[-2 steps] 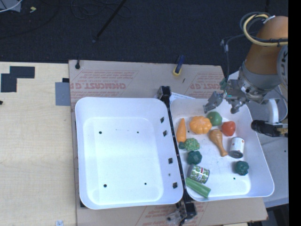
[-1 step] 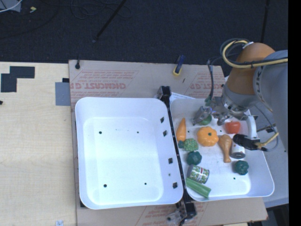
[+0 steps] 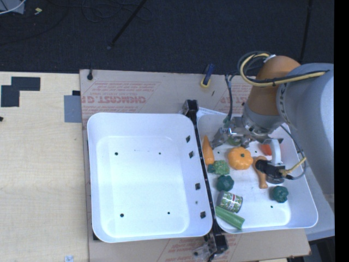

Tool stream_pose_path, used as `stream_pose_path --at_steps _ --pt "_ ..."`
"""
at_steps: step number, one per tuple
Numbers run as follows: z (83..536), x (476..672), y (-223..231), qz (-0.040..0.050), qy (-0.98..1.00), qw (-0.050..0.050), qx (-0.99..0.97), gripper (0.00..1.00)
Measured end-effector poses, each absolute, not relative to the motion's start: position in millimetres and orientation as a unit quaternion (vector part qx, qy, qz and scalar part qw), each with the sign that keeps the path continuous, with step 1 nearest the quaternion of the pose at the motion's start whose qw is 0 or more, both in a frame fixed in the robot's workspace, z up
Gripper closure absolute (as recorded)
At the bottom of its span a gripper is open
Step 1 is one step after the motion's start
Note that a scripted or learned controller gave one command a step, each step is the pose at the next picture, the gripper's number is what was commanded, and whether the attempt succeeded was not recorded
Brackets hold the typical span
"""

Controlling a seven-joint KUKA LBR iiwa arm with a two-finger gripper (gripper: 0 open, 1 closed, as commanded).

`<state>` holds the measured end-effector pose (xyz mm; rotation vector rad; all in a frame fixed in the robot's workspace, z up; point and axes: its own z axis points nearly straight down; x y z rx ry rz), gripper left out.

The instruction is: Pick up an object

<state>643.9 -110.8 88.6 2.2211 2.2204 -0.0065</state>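
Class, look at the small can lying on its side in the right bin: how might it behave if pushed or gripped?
The can lies on its side, so a push would probably roll it. Its smooth round wall may slip between fingers. It looks rigid, unlikely to crush.

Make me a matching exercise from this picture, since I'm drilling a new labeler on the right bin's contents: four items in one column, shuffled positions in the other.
Items:
1. carrot
2. small pumpkin
3. tin can
4. dark green piece

Positions:
A. toward the bin's right side, right of the can
B. against the bin's left wall, by the divider
C. middle of the bin, just below the gripper
D. near the bin's front, above the light green stick

Pairs: 1-B, 2-C, 3-D, 4-A
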Motion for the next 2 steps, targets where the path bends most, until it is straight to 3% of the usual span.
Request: stream_pose_path --at_steps 1,2 --pt "90.1 642.8 -97.9 -0.0069 0.705 0.006 0.709 0.00" --pt "98.0 641.3 -92.9 -0.0059 0.705 -0.004 0.710 1.00"
